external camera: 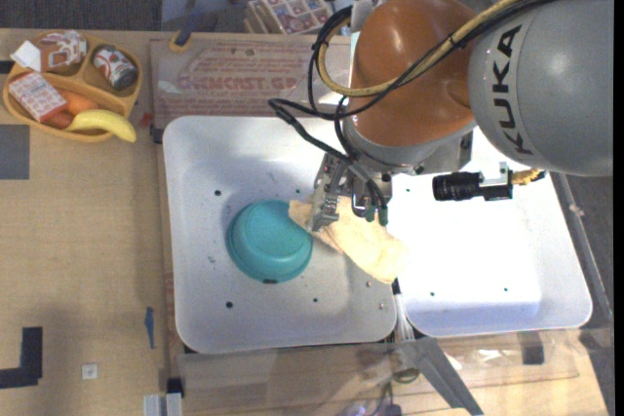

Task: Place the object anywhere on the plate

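Left white bin (195, 307), with a teal plate (270, 241) lying upside down near the middle of the floor. Just right of the plate, touching its edge, a pale yellow, soft-looking object (366, 248), stretched toward the bin's right wall, far end near the rim shared with the right white bin (507, 297). Gripper (349, 202) of the grey KUKA arm (546, 83), below the orange band (414, 73), poised over the object's upper left end; fingers down at the object, jaws narrow, grip on the object not discernible. Yellow tray (29, 117) of toy food with a banana (102, 122) at upper left on the bench. Printed boxes (288, 3) beyond the bins.
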Robot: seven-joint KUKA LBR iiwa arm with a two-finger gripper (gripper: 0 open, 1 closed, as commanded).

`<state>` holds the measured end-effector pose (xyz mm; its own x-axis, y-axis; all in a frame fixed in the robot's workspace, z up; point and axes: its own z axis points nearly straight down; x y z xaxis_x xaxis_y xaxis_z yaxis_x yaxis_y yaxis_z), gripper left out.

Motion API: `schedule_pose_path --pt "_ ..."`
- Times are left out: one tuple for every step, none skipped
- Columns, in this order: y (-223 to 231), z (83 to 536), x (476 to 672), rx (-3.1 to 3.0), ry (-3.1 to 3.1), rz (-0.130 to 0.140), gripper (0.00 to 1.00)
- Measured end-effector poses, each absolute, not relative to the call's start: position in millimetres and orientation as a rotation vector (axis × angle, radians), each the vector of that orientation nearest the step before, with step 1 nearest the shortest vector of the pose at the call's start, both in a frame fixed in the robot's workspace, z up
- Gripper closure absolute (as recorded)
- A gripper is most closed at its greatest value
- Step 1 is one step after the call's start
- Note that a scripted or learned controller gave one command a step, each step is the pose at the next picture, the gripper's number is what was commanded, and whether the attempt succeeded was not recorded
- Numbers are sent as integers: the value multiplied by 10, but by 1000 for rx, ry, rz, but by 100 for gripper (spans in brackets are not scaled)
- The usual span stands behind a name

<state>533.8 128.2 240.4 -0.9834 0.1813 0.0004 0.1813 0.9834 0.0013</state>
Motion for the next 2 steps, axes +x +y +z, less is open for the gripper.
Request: schedule_pose_path --pt "1686 2319 5066 -7 -3141 -2 100" --pt "1684 2323 5069 -7 -3142 -2 0"
